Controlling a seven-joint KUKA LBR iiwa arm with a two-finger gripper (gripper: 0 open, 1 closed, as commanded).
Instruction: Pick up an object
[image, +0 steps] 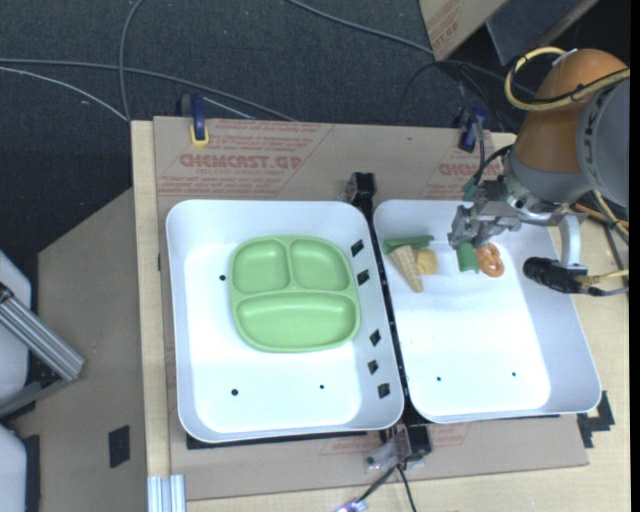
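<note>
Beneath the fingers (470, 238) lies a green block (466, 258), touching them; grip state unclear

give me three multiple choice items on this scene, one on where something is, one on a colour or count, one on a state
1. Where does the divided plate lie?
A. in the left bin
B. in the right bin
C. on the floor

2. What colour is that plate?
A. red
B. light green
C. black

3. How does the plate sit?
A. tipped on its edge
B. upside down
C. flat, hollows facing up

Answers:
1 A: it rests in the left bin, while the gripper is over the right bin, next to small food pieces.
2 B: its whole surface is pale green.
3 C: all three compartments show open to the camera.
</note>
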